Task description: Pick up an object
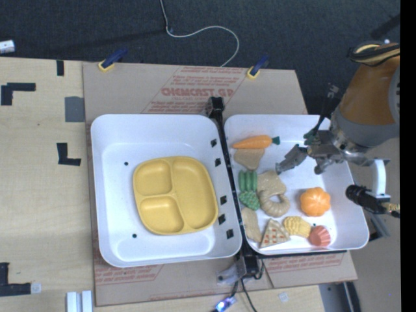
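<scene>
The right bin point(351, 233) holds several toy foods: a carrot point(254, 142), a tan wedge point(249, 158), a green vegetable point(247, 188), a beige ring point(275, 204), an orange point(314, 201), a pizza slice point(273, 234), a yellow corn piece point(296, 225) and a red strawberry point(320, 236). My gripper point(300, 166) hangs over the upper middle of this bin, above bare floor between the carrot and the orange. Its two dark fingers point(289, 160) are spread open with nothing between them.
The left bin point(107, 174) holds a yellow divided plate point(174, 195). A black divider with clips point(224, 174) runs between the bins. A dark fixture point(367, 200) sticks out past the right bin's right wall. Cardboard lies under both bins.
</scene>
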Controlling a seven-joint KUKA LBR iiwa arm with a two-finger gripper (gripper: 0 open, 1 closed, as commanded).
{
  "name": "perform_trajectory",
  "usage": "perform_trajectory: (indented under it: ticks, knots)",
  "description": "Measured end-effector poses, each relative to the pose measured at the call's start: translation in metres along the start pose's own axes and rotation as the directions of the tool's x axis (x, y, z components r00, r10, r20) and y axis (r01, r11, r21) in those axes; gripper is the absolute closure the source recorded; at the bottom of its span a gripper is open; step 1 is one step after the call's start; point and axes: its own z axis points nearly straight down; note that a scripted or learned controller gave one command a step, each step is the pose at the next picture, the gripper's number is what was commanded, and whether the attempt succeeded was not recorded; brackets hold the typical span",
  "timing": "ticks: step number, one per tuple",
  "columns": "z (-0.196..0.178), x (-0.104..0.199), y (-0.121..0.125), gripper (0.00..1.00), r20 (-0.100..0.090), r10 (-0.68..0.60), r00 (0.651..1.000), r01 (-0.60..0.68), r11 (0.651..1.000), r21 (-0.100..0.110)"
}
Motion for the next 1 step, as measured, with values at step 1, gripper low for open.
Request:
perform_trajectory:
  ticks: [1]
  knots:
    - [-0.0065, 0.0002, 0.0026, 0.00, 0.002, -0.003, 1.000, 0.003, 1.000, -0.012]
